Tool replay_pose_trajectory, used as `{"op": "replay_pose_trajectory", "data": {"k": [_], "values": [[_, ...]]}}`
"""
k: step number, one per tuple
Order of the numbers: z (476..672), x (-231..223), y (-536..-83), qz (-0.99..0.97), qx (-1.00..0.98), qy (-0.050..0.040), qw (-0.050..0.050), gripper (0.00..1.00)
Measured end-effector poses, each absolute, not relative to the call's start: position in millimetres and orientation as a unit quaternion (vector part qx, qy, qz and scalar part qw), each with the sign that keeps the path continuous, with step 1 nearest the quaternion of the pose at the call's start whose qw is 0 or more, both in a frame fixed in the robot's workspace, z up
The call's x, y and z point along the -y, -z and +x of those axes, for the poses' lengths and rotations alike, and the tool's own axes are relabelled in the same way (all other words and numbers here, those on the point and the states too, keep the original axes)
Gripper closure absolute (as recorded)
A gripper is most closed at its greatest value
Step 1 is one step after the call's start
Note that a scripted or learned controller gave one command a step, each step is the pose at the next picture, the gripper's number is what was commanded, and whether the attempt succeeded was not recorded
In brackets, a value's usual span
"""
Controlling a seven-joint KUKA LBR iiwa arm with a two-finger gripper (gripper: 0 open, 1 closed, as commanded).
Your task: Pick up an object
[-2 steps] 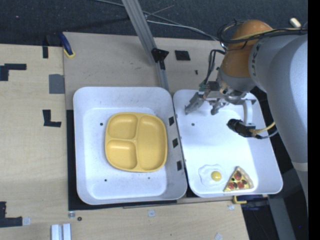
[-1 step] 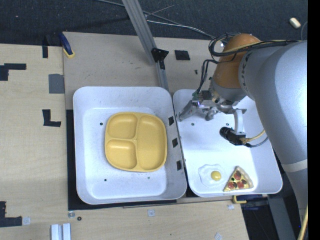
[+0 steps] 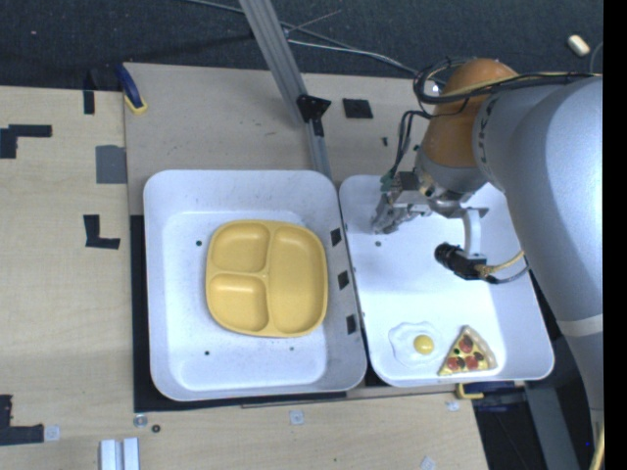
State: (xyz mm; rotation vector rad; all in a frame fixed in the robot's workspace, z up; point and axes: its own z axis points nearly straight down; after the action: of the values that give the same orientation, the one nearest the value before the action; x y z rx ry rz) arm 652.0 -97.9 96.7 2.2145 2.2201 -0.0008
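Note:
A toy fried egg (image 3: pixel 414 343) and a toy pizza slice (image 3: pixel 468 352) lie side by side at the near edge of the right bin (image 3: pixel 509 292). A yellow divided plate (image 3: pixel 266 277) lies in the middle of the left bin (image 3: pixel 176 262). My gripper (image 3: pixel 389 215) hangs over the far left corner of the right bin, well away from the egg and the pizza slice. Its fingers point down to the bin floor and nothing shows between them.
A slanted grey metal pole (image 3: pixel 279 57) runs from the top of the view down to the gap between the bins. The arm's large grey body (image 3: pixel 558 194) covers the right bin's far right side. Black cables (image 3: pixel 480 262) hang off the wrist.

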Motion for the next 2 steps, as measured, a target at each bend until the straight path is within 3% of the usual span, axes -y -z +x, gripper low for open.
{"op": "replay_pose_trajectory", "data": {"k": [2], "values": [[643.2, 107.5, -192.9, 0.707, -0.707, -0.0007, 0.001, 1.00]]}}
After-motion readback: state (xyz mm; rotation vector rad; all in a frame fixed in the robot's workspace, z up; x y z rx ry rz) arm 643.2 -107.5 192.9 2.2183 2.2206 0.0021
